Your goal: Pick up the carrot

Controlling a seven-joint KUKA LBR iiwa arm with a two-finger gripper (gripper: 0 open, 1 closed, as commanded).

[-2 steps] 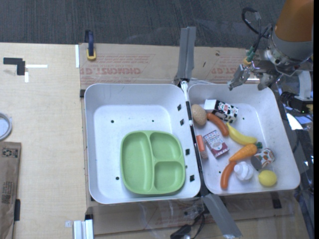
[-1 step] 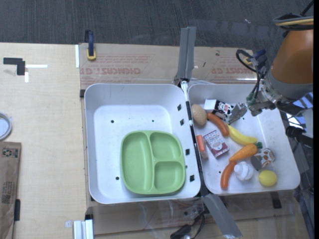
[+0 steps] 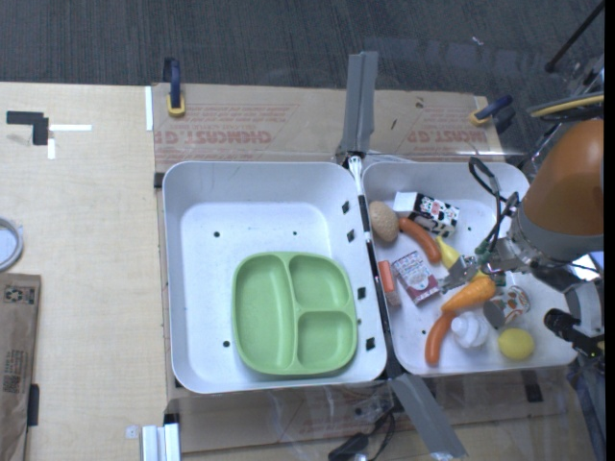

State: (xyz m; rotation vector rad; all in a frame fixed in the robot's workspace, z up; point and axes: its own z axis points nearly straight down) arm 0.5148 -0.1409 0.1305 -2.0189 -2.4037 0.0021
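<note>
Dark grey carpet (image 3: 240, 17) lies beyond the pale wooden bench (image 3: 77, 219).

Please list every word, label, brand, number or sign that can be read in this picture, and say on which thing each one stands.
"CHEMCAST GP", red, printed upside down and repeated along the brown paper strip behind the left bin.
A recycling sign on the brown cardboard at the left edge; its small print is too blurred to read.
The small red-and-white packet in the right bin: print too small to read.
The black-and-white carton: no legible text.
</note>
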